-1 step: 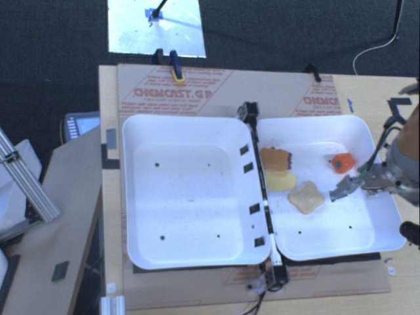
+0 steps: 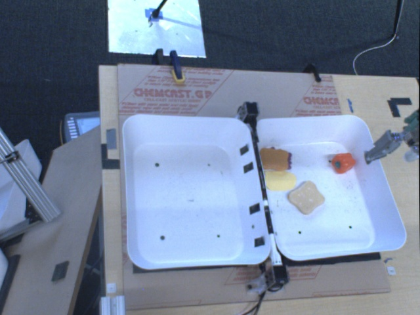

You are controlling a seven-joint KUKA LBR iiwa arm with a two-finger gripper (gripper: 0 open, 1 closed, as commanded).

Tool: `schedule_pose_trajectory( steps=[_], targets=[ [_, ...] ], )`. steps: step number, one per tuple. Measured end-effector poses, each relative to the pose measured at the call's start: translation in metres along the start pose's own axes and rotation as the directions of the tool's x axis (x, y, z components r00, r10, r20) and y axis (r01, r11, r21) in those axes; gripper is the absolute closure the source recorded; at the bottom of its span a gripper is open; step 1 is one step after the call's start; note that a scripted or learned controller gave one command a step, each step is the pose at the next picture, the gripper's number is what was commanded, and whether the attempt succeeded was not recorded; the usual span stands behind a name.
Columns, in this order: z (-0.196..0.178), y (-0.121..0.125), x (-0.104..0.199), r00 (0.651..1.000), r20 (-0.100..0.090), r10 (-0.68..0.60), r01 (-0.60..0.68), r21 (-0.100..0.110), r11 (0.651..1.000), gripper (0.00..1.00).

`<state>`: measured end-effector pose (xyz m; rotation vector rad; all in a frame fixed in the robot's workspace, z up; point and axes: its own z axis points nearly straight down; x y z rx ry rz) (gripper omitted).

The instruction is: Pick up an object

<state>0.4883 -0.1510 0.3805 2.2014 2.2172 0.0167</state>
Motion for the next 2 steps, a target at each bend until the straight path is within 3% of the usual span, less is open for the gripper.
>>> schedule_pose_trajectory(
  steps=[1, 2],
  targets=[
    [-0.1645, 0.0010, -0.0380, 1.000, 0.004, 0.007, -0.007, -0.002, 1.000, 0.00],
    [-0.1667, 0.0019, -0.0355, 1.000, -0.001, -0.002, 0.002, 0.011, 1.000, 1.00]
  ],
)
